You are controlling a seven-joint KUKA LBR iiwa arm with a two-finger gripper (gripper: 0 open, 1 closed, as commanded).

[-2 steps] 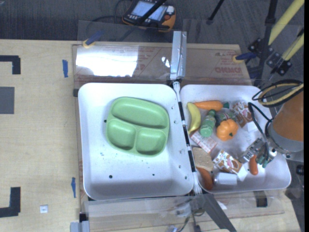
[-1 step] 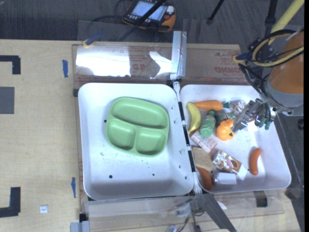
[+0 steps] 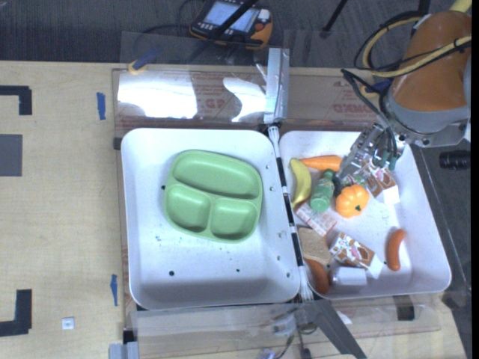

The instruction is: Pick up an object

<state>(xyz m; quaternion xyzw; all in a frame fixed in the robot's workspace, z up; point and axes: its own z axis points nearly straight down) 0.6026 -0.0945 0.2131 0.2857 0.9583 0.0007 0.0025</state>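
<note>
The right bin (image 3: 430, 271) holds several toy foods and packets. A yellow banana (image 3: 301, 182) lies at its left side beside a carrot (image 3: 322, 162), a green bottle-shaped toy (image 3: 322, 195) and a small orange pumpkin (image 3: 352, 200). An orange sausage (image 3: 396, 248) lies near the right wall. Snack packets (image 3: 350, 250) sit toward the front. My gripper (image 3: 353, 172) hangs over the upper middle of this bin, its tips just above the pumpkin and the green toy. Nothing shows between them.
The left bin (image 3: 142, 260) carries a green three-compartment plate (image 3: 213, 194). A metal divider (image 3: 285, 200) separates the bins. Another packet (image 3: 383, 182) lies right of the gripper. A handheld device (image 3: 228, 19) and cables lie beyond the bench's far edge.
</note>
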